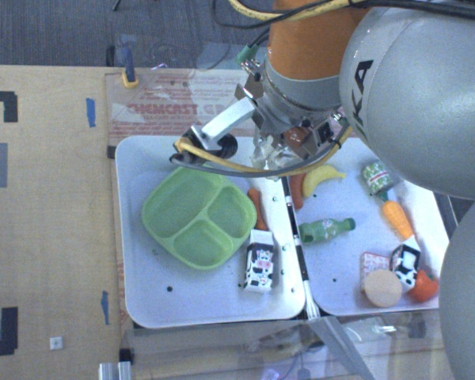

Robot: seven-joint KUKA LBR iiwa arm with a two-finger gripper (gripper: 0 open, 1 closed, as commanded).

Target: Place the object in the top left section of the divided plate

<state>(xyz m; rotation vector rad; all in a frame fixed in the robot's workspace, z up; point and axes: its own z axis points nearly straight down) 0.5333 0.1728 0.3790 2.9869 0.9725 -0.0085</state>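
Note:
A green divided plate (199,216) lies tilted in the left bin (142,291), and its sections hold nothing. My gripper (271,155) hangs over the back of the wall between the two bins, above and to the right of the plate. The wrist and cables hide what is directly under it. I see no object held in it. A thin orange-red piece (256,204) lies right against the plate's right edge. A cow-patterned carton (260,267) stands just below the plate.
The right bin (340,295) holds a banana (324,176), a red piece (297,187), a green bottle (326,229), a green can (376,176), a carrot (397,218), a round bun (382,288) and a second cow carton (406,264). The arm covers the upper right.

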